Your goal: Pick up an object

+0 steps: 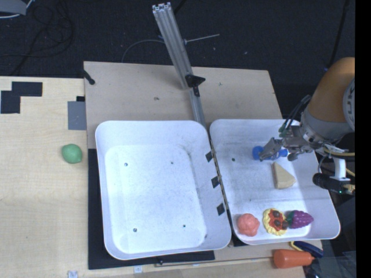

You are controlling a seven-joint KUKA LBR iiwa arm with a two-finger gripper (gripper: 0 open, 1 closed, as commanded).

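Camera view looks down at a slant on two shallow white bins, smooth plastic with rounded corners, side by side on a pale wooden bench. Right bin holds several small things. A blue ball, round and glossy, lies near its middle. A wedge, tan and matte like a cut of cheese, sits just below and right of the ball. Along the near edge lie a pink lump, rough and rounded, a yellow piece with red and dark patches, and a purple grape bunch, knobbly, touching the yellow piece.

Gripper hangs low over the right bin on the grey arm with its orange band. Its dark metal fingers point left toward the ball, which lies just beside their tips; whether it sits between them or merely against them cannot be told, nor how wide the jaws stand. The wedge is just below the fingers, apart from them.

Left bin has a speckled floor. A green ball rests on the bench to its left. An orange piece, carrot-shaped, lies outside the right bin's near edge.
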